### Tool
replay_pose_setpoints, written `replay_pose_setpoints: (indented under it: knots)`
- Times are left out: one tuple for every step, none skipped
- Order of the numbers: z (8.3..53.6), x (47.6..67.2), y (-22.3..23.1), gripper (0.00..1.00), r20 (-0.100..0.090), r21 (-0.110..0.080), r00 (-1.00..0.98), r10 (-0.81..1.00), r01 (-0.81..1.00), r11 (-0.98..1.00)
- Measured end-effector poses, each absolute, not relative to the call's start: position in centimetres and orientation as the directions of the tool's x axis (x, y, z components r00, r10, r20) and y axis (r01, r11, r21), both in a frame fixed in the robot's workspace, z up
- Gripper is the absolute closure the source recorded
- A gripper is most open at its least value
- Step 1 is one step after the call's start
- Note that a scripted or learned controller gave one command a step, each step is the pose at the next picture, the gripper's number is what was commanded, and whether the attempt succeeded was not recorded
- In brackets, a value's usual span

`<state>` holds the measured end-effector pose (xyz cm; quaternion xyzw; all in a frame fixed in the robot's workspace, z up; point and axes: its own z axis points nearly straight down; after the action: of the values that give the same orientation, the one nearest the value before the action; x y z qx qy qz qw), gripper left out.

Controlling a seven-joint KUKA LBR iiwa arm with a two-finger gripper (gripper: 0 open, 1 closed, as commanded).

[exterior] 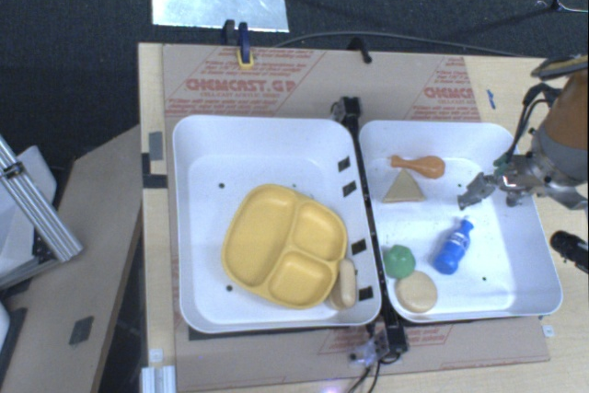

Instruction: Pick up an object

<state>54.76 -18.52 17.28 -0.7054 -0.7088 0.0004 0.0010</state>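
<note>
Dark carpet around a tan bench [110, 198] with two white bins. Left bin [212, 143]: yellow divided tray [283, 244], beige oval piece [345, 283] at its near right corner. Right bin [488, 290]: orange drumstick [419, 165] and tan wedge [403, 189] near far edge, blue bottle [453, 246] mid, green ball [399, 260] and cream disc [416, 292] at near left corner. Gripper [488, 189] over right edge, fingers apart, nothing between them.

The left white plastic bin [198, 198] holds a yellow compartment tray [283, 244], with a beige bread roll [344, 283] touching its right front corner. In the right white bin [525, 290], an orange drumstick toy [420, 165] lies at the back (a tan wedge [404, 189] just before it). Nearer the front stand a blue bottle [453, 247], a green ball [399, 260] and a cream round piece [417, 292].
</note>
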Motion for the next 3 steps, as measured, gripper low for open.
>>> replay_pose_setpoints:
  knots:
    - [11.3, 54.2, -19.1, 0.00, 0.001, -0.003, -0.001, 1.000, 1.000, 0.001]
    - [8.3, 54.3, -19.0, 0.00, 0.000, -0.001, -0.002, 1.000, 1.000, 0.002]
    - [9.5, 54.4, -19.1, 1.00, -0.001, 0.003, -0.002, 1.000, 1.000, 0.002]
